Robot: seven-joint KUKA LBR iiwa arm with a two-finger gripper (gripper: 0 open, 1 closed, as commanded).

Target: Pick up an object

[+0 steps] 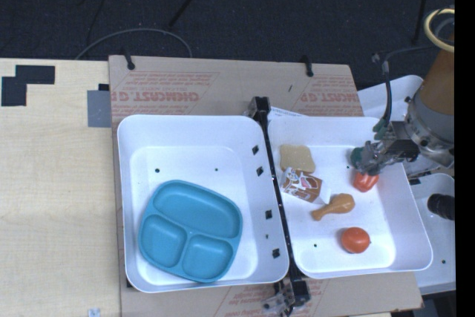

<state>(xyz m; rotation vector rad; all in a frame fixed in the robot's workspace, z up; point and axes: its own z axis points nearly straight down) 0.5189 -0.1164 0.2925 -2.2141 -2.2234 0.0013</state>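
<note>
A blue divided plate point(191, 231) lay in the left bin point(133, 137), toward its near left corner, its three compartments facing up. A black divider strip point(271, 189) ran between that bin and the right bin point(412, 234), the two standing side by side on a sheet of printed cardboard point(223, 89) atop the pale wooden bench point(52, 197).

In the right bin, a tan slice of toy bread point(297, 157) sat near the far left corner, with a small red-and-white packet point(302, 185) touching its near edge. Just right of the packet lay a tan toy drumstick point(335, 206), tilted with its thick end toward the right. A red tomato-like ball point(355, 240) rested near the bin's near edge, apart from the drumstick.

The grey arm with its orange band point(439, 78) reached in over the bin's right edge. Its gripper point(366, 163) hung above the far right part of the bin, directly over a small red object point(364, 181) that showed just beneath its tip. Whether the fingers were parted, closed, or clamped on that red object could not be told from the view; the two overlapped, but contact was unclear.
</note>
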